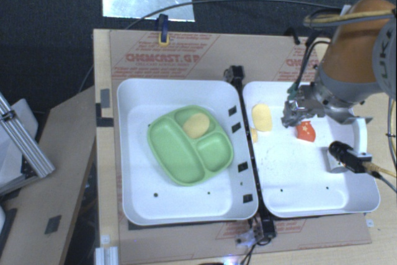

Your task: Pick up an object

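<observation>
the hand hangs over the right white plastic bin near the bench's right edge, can't tell its state, so i'd centre it above the small red-orange lump just beside it before dropping.

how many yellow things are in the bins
2: one yellow piece in the top small compartment of the green tray, left bin; one near the right bin's left wall. The arm may hide more.

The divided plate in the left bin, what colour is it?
Light green; the divided plate shows plainly in the camera view.
</observation>
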